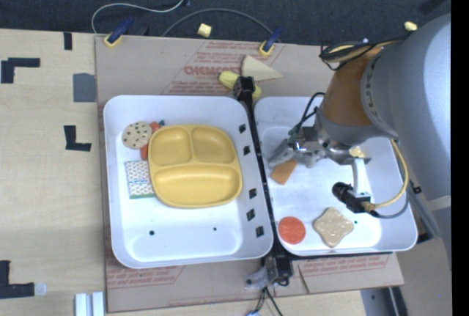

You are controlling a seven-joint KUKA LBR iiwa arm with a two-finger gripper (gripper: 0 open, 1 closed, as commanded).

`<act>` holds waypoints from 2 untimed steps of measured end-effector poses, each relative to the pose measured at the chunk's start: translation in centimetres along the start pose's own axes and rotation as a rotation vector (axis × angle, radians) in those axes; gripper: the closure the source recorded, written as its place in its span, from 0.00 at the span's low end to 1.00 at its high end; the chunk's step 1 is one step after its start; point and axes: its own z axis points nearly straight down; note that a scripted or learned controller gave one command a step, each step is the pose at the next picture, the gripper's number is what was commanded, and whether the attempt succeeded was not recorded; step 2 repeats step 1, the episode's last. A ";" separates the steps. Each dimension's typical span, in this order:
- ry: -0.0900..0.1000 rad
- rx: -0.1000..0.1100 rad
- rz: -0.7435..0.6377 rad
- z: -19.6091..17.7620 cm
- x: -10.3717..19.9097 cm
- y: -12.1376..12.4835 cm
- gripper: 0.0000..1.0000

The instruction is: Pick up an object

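Note:
The right bin [381, 234] holds three small items. An orange wedge [283, 171] lies near its left wall, a red disc [292, 229] sits at the front, and a tan toast slice [333, 226] lies beside the disc. My gripper [287, 155] hangs low over the left part of this bin, just above and touching or nearly touching the orange wedge's upper end. The grey arm with its orange band [348, 98] reaches in from the right and hides the bin's back right part.
The left bin [117, 234] holds a yellow divided plate [194, 164], a cookie [136, 134], a small red piece [154, 126] and a patterned packet [138, 179]. Behind the bins lie a cheese wedge [260, 69], a yellow piece [229, 78] and a small yellow cube [204, 30]. A black cable [366, 203] loops over the right bin.

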 end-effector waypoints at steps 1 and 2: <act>0.000 0.001 0.001 -1.0 -0.1 0.0 1.00; 0.000 0.001 0.001 -1.0 -0.1 0.0 1.00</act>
